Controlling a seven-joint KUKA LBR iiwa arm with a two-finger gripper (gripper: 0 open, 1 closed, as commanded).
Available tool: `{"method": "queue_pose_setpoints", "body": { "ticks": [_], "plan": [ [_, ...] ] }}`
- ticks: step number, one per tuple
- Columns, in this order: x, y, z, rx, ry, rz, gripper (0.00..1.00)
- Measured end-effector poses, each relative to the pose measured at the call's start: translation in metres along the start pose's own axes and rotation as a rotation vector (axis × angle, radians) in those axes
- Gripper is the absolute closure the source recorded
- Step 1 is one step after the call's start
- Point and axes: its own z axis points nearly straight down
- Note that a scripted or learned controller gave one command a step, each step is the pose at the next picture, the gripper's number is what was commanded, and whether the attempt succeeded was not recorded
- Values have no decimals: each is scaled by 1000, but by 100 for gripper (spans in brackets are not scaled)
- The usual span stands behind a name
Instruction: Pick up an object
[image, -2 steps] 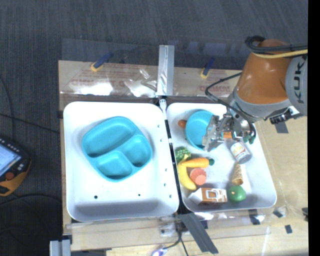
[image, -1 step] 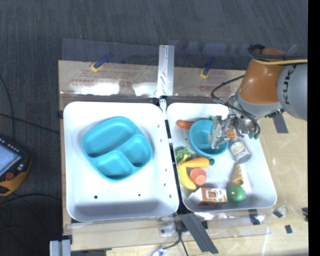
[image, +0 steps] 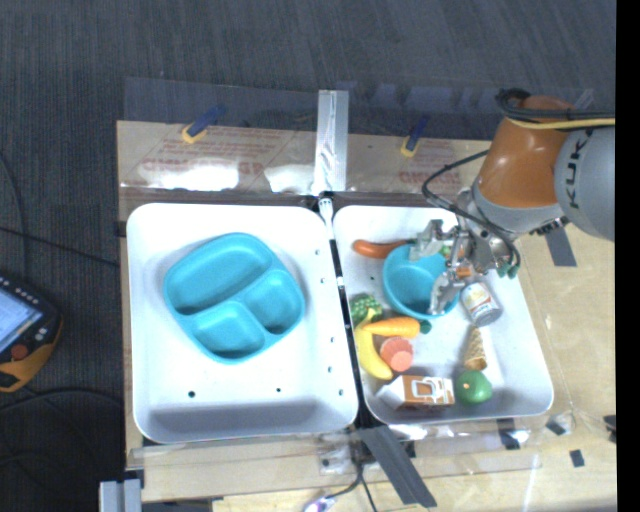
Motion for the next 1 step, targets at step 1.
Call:
{"method": "queue_pose_setpoints", "body": {
  "ticks": [1],
  "plan": [
    [-15,-41,9,-18,-40,-228,0]
  ]
}}
